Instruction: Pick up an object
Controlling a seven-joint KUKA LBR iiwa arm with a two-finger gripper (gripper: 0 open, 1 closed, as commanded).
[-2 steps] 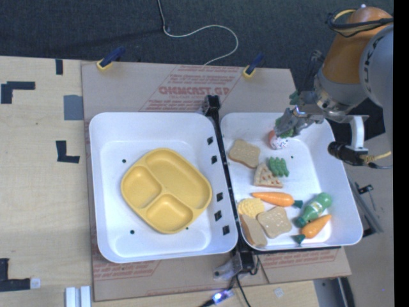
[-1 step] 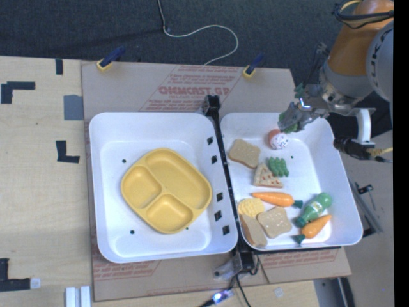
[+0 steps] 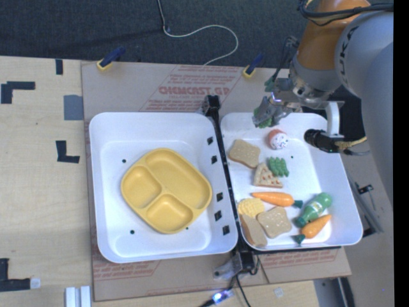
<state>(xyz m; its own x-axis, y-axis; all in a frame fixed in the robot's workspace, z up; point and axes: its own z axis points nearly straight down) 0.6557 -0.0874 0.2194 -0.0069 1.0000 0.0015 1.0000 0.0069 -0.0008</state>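
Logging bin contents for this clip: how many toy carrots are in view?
2, both in the right bin: one carrot lies mid-bin beside the waffle; the other carrot sits at the near right corner beside the green bottle. None seem hidden.

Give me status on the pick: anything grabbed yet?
Done: nothing lifted; the toast, carrots and other toy food lie in the right bin. In hand: end effector sits above that bin's far edge, no item seen in it. Left: descend, grasp, lift.
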